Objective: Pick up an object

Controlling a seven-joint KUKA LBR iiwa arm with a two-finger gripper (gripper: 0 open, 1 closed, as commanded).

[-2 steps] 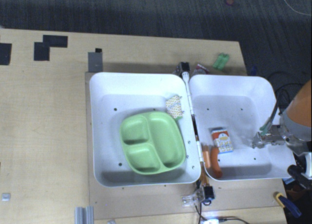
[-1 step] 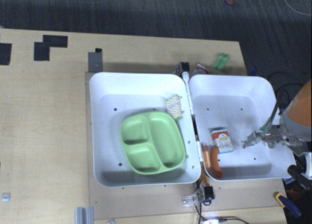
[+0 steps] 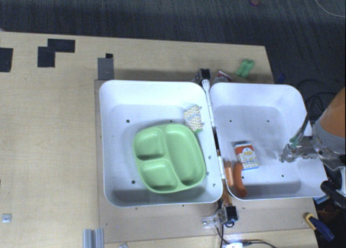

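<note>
In the left bin (image 3: 116, 106) lies a green divided plate (image 3: 168, 156), with a small patterned yellowish packet (image 3: 193, 117) at its upper right, against the bin's wall. The right bin (image 3: 270, 98) holds a small orange and white carton (image 3: 246, 155) and an orange-brown sausage-shaped thing (image 3: 236, 179) at its lower left corner. My gripper (image 3: 290, 152) hangs over the right side of the right bin, well to the right of the carton. Nothing shows between its fingers.
A green object (image 3: 245, 68) lies on the bench behind the right bin. Black tape marks (image 3: 55, 51) sit at the bench's far left. Cables and a clip (image 3: 227, 215) lie at the front edge between the bins.
</note>
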